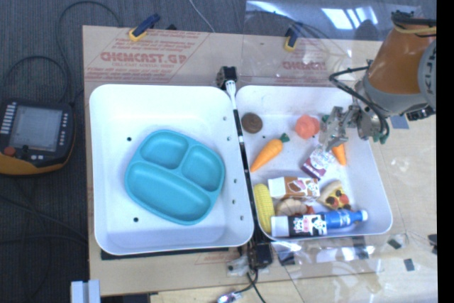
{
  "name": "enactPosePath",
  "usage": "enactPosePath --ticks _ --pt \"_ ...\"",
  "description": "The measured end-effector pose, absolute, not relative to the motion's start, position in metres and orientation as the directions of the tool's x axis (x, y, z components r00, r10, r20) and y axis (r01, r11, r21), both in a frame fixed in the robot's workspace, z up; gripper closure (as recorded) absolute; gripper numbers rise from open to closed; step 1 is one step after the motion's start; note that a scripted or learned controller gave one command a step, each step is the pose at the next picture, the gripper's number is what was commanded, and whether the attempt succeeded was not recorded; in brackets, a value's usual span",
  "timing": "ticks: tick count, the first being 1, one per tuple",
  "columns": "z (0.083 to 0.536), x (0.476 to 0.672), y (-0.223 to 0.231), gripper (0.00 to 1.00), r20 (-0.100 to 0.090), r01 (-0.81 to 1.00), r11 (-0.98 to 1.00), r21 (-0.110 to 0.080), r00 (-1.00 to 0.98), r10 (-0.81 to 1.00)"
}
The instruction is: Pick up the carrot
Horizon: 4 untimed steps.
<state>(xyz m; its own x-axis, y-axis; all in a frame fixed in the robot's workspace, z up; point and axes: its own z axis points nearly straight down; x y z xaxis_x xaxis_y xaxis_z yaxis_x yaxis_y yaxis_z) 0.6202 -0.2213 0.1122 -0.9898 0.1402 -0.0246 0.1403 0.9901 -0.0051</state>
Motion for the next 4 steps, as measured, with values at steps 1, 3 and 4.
enactPosePath --ticks 1,3,4 --pt "0.14 0.586 -0.223 1.0 -0.004 0.392 0.92 0.0 -0.92 0.392" --pt "0.107 0.54 -0.132 1.0 -0.054 -0.218 0.975 -0.034 -0.974 -0.219" --pt "0.106 0.519 -0.108 1.0 -0.067 0.071 0.997 -0.018 -0.995 0.07"
